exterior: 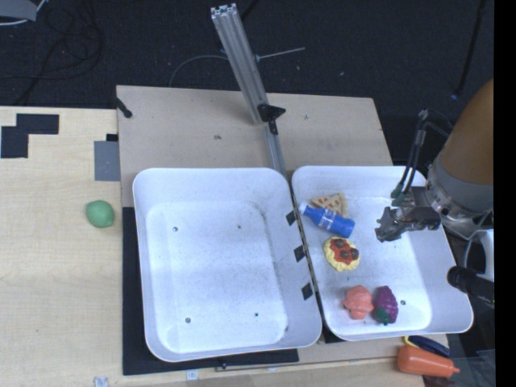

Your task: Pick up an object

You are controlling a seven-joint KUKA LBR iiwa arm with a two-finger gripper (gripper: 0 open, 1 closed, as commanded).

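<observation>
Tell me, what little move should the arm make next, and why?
Probably a short shift left and down toward the yellow toy. The gripper hangs over bare floor of the right bin with nothing between its fingers, and that toy lies closest, apart from the blue bottle.

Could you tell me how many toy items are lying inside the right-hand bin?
5: a waffle and blue bottle near the left wall, a yellow-red toy mid-bin, a pink toy and purple toy at the front.
</observation>
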